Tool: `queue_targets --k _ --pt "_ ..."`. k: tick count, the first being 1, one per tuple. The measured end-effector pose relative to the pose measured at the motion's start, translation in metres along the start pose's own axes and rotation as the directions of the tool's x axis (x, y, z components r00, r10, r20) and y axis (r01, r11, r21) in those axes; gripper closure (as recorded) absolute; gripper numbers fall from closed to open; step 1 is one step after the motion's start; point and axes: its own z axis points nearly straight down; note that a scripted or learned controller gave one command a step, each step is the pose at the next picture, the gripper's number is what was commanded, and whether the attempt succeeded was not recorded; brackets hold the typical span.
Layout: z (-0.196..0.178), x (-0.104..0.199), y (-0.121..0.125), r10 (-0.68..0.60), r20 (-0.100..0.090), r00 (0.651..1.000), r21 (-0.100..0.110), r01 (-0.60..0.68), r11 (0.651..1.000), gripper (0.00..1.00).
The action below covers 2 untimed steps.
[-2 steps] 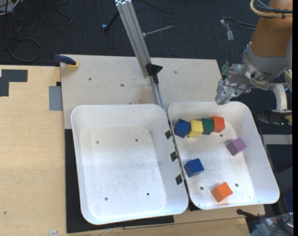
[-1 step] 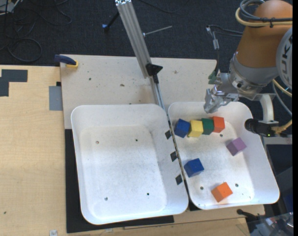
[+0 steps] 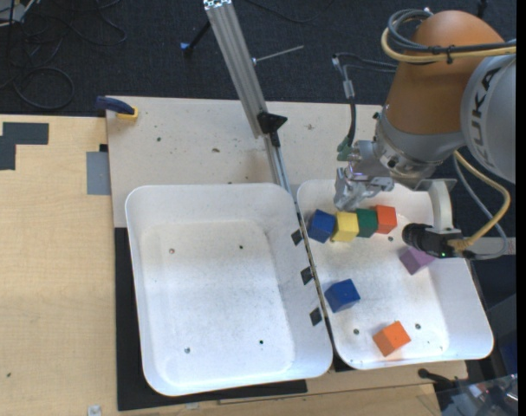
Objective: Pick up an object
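Gripper over a tight row of blocks in the right bin

I see the gripper (image 3: 353,196) just above the row: blue cube (image 3: 321,226), yellow cube (image 3: 346,226), green cube (image 3: 366,223), red cube (image 3: 385,218), all touching. Whether it is clamped on anything, I cannot tell. My worry: neighbours so close could block its descent or get shoved aside.

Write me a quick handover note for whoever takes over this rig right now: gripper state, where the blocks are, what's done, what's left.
Gripper: low in the right bin, just above the row of blocks; finger state unclear, nothing visibly held.
Blocks, all in the right bin: blue, yellow, green and red-orange in a row; purple, another blue and an orange lie apart.
Done: no pick visible.
Left: grasp and lift one.
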Motion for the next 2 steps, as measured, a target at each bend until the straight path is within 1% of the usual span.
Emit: queue_targets --k 1,2 --pt "0.006 0.044 -0.02 0.0 0.0 1.0 0.001 0.0 1.0 1.0" --pt "0.033 0.091 -0.04 -0.001 0.001 1.0 0.003 0.001 1.0 1.0"
